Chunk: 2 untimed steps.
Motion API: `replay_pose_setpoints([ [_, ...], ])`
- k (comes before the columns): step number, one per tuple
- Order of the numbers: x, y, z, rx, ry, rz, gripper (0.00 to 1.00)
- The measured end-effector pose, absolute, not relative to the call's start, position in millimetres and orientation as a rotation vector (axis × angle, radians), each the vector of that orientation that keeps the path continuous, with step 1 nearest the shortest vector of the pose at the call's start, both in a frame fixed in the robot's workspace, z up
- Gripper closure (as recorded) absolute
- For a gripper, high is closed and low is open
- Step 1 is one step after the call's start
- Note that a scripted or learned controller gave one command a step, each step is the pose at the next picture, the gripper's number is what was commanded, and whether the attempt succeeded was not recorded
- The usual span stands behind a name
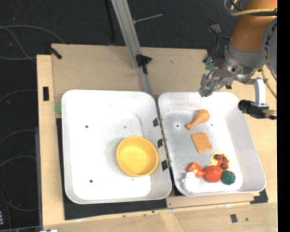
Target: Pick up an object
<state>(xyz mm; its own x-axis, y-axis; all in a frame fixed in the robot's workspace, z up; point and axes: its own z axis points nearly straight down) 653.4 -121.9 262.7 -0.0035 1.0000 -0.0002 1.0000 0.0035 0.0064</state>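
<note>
My pincer (208, 89) hovers at the right bin's (253, 149) top rim, spread or pressed I can't tell, and the drumstick (198, 119) lies just below it, toward frame bottom, long axis slanting lower-left to upper-right.

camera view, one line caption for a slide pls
KUKA arm's gripper hovers at the right bin's far rim above a toy drumstick; yellow bowl sits in the left bin.

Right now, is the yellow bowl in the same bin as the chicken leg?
No, the yellow bowl sits in the left bin, while the chicken leg lies in the right bin.
</note>
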Motion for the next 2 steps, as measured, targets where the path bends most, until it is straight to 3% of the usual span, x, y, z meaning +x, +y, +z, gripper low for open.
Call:
replay_pose_setpoints([
  [1, 642.8, -71, 265, 2.214, 2.229, 0.002, 1.0],
  [2, 650.3, -23, 263, 2.216, 2.226, 0.002, 1.0],
])
